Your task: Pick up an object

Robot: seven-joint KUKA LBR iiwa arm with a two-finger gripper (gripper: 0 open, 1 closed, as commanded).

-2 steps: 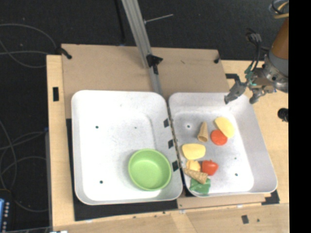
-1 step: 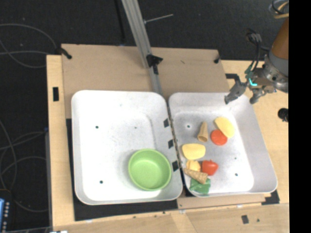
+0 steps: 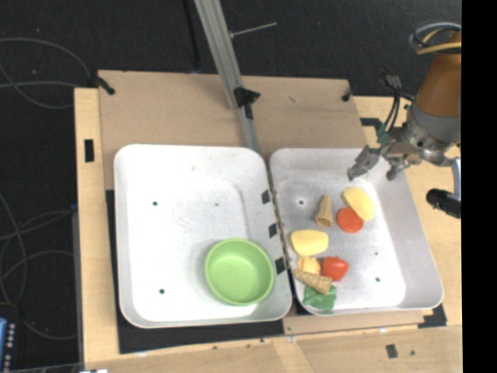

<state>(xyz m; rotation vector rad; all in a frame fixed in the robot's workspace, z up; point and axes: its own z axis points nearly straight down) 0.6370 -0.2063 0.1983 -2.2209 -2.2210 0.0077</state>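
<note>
Dark floor and loose cables surround a wooden bench [image 3: 194,107] bearing 2 white bins. Above the right bin's [image 3: 388,286] far edge, the gripper [image 3: 377,164] hangs with fingers spread, holding nothing. Just inside that edge lie a yellow piece [image 3: 359,202] touching a red one [image 3: 349,221], and a cone [image 3: 324,210]. Crowding could spoil a grasp: fingers may nudge neighbours or close on 2. No writing is legible.

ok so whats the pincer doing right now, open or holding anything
Pincer: open, fingers spread, nothing between them, above the far edge of the right bin.
</note>
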